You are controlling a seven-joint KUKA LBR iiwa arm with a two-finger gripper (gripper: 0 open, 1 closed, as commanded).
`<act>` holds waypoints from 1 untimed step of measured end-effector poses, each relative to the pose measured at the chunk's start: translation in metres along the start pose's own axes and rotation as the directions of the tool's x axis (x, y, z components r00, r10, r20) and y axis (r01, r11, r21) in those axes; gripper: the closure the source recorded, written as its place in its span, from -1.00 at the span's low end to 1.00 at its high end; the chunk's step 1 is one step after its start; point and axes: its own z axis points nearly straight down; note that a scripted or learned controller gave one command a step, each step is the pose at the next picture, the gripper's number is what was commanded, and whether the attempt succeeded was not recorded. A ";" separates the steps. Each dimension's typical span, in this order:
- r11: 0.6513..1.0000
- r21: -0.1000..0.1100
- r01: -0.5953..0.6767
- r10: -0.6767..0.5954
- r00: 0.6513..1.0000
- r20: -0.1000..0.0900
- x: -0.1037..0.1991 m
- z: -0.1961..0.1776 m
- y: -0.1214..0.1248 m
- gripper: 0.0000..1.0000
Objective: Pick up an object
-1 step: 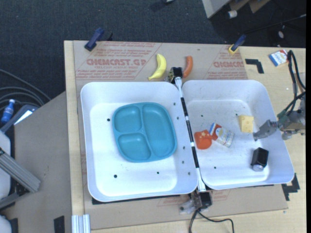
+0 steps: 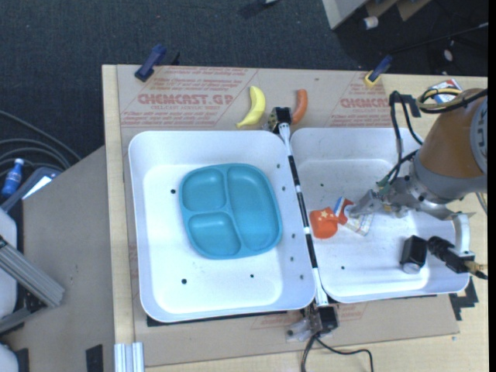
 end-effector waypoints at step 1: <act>1.000 -0.003 0.000 0.000 1.000 0.000 0.063 0.000 0.021 -1.00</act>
